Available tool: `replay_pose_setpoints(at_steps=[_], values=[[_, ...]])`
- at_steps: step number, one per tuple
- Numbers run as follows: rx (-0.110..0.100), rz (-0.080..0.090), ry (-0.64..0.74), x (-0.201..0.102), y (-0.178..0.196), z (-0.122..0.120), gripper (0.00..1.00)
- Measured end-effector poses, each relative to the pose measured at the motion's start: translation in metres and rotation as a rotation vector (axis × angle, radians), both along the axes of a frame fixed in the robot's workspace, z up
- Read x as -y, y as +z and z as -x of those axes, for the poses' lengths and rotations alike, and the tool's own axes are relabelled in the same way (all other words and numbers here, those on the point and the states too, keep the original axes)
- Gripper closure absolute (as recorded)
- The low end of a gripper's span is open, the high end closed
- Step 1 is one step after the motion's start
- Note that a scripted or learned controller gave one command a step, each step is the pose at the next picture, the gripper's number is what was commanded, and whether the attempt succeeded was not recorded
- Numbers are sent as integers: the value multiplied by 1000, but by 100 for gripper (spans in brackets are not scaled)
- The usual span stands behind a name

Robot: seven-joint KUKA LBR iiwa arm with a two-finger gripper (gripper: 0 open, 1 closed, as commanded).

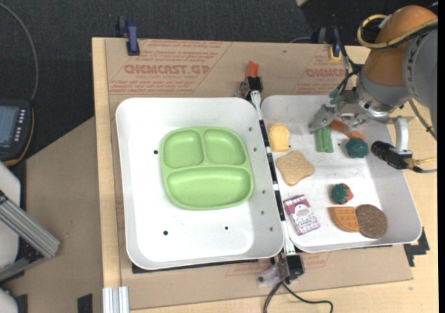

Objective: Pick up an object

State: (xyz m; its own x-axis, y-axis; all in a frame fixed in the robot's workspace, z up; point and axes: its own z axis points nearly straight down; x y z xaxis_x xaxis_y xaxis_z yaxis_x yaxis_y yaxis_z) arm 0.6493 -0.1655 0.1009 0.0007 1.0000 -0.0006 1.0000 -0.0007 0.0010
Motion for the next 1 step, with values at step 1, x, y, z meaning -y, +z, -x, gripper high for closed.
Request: replay_pose_setpoints(at_steps=[1], values=[[-4,-1,1,-6,-17,1,0]])
